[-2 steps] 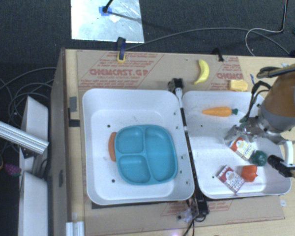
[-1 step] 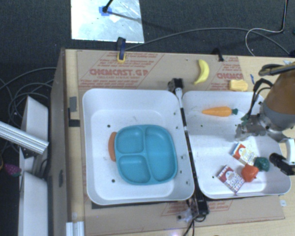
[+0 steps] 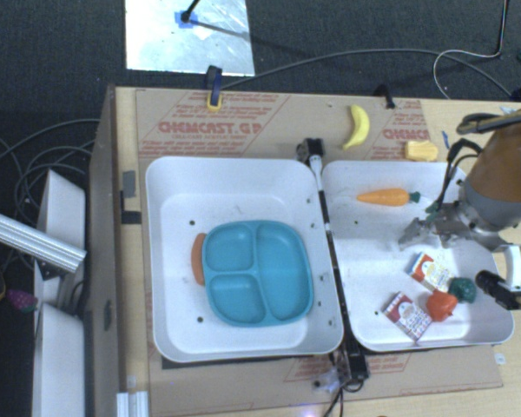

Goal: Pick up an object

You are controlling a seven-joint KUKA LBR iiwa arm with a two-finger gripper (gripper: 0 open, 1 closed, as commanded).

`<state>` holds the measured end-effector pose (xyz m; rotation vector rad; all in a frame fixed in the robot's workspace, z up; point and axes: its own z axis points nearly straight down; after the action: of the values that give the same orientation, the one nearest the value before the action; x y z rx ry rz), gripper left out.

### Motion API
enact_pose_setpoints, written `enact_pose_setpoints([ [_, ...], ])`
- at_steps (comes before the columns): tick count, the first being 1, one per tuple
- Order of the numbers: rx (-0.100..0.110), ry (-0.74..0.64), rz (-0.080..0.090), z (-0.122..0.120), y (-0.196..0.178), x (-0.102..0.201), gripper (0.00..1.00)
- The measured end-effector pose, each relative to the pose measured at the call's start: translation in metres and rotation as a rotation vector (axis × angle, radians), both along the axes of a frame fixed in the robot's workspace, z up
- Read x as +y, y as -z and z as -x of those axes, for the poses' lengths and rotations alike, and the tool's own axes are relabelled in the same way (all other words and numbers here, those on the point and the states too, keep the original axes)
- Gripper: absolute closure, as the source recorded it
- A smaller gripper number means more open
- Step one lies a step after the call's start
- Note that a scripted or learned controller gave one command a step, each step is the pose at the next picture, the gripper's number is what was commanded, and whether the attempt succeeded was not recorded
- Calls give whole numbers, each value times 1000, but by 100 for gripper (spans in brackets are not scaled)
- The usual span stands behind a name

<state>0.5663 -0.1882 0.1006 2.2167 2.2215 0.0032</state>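
The right bin (image 3: pixel 391 320) holds the loose things available for picking. A toy carrot (image 3: pixel 387 197), smooth orange plastic with a green tip, lies near its far wall. Closer to the camera lie two small flat cartons printed in red and white: one carton (image 3: pixel 429 271) sits near the gripper, and the other carton (image 3: pixel 406 314) lies by the near wall, tilted. Just beside them sit a red-orange rounded toy (image 3: pixel 442 305) and a dark green rounded piece (image 3: pixel 463 289), close together.

The gripper (image 3: pixel 425 230) hangs over the right bin between the carrot and the nearer carton, its grey metal fingers (image 3: pixel 414 233) spread apart with nothing between them. The arm (image 3: pixel 504 176) enters from the right, its orange band above the wrist.

The left bin (image 3: pixel 169 233) is shallow white plastic with rounded corners. In it rests a glossy blue divided plate (image 3: pixel 257 272) with three compartments, and an orange piece (image 3: pixel 196 259) pokes out at the plate's left edge.

On the cardboard behind the bins lie a yellow banana (image 3: pixel 358 127) and a pale yellow block (image 3: pixel 421 151).
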Motion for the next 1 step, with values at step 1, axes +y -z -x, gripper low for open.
enact_pose_setpoints([
  [1, 3, 1, -1, 51, 17, 13, 0],
])
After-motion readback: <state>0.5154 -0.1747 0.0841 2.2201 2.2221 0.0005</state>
